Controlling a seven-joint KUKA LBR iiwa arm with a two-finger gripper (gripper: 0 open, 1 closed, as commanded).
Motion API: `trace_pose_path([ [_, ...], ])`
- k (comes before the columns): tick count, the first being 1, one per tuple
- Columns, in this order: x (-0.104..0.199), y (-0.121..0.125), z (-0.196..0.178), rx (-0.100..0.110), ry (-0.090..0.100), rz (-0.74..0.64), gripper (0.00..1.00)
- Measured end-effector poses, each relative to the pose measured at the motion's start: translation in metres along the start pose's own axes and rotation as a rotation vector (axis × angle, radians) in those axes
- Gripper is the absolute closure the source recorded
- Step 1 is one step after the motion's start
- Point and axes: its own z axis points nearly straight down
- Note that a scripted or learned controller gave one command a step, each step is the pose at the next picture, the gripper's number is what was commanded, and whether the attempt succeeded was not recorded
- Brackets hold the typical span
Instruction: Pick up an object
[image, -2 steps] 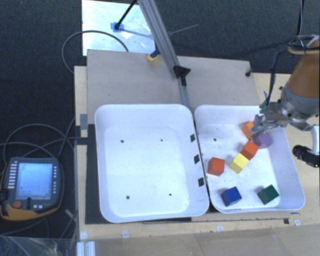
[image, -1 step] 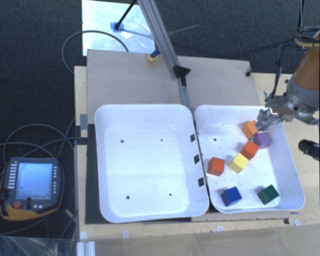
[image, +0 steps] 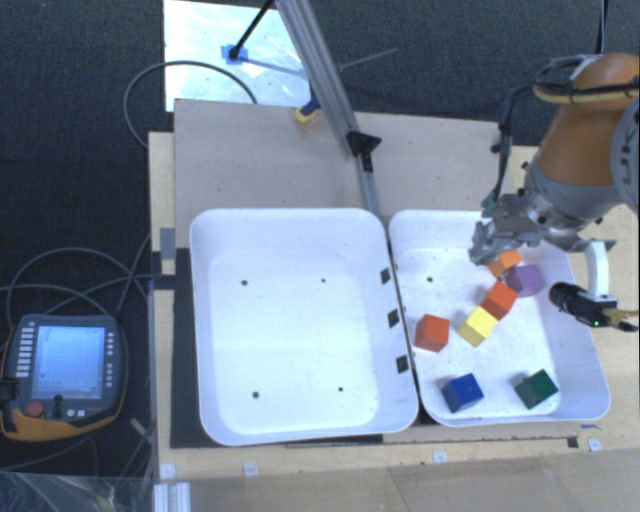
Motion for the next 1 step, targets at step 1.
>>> trace_pose_path([
  [1, 0.0606, 0.0151, 0.0011, -0.002, 0.001, -0.001, 1.0],
])
